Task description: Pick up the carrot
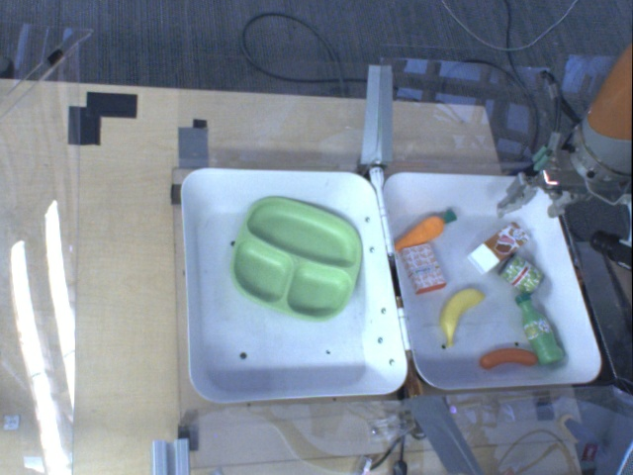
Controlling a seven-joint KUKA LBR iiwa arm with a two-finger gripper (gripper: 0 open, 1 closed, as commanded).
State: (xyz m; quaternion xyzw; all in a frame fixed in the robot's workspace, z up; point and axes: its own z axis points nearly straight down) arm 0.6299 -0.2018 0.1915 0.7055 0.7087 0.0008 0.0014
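Item: right bin [584, 349], below my pincer. Item: left bin [208, 364], far off to my left, bearing a green divided plate [297, 257]. Item: my pincer [539, 188], fingers spread, nothing between them, poised over the right bin's upper edge. Item: banana [459, 310], down-left of me. Item: carrot [425, 230], lower left, untouched, near the bin divider. Step: approach. Next, I judge: travel left, descend, straddle the carrot.

Bright even light, soft blur, left-side glare.
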